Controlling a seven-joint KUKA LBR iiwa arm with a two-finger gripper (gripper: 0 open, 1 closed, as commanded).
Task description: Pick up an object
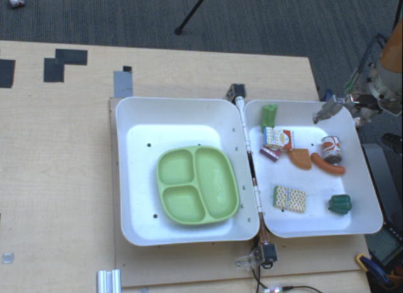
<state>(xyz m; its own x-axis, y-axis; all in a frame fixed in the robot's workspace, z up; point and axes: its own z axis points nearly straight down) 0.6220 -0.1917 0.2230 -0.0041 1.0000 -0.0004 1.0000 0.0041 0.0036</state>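
Gripper (340, 106) at the right bin's (368, 225) two o'clock rim, finger state unclear, green pepper (339, 204) at five o'clock

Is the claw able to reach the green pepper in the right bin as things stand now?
Probably yes. The green pepper lies alone near the front right corner of the right bin, with nothing on top of it or touching it. The claw hangs at the bin's far right corner, on the same side.
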